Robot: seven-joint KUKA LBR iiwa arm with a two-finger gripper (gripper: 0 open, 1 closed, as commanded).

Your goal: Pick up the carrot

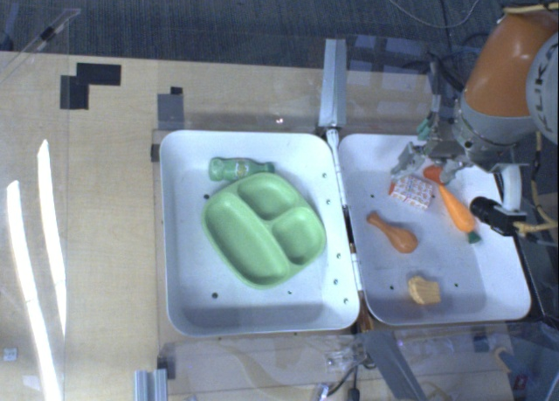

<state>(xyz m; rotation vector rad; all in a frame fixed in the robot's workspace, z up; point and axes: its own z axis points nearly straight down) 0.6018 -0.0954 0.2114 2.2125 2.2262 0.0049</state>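
Note:
The carrot (455, 206) lies in the right bin (498, 303) near its far right side. It is orange, slanted, with its green tip toward the front right. My gripper (428, 163) hovers just above the carrot's thick far end. It is open, and its fingers straddle that end without closing on it. The carrot rests on the bin floor.
A red-and-white packet (410, 190) lies just left of the carrot, under the gripper's left side. In the same bin are a brown drumstick (393, 231) and a tan bread piece (424, 290). The left bin (183, 303) holds a green divided plate (264, 229) and a green bottle (238, 167).

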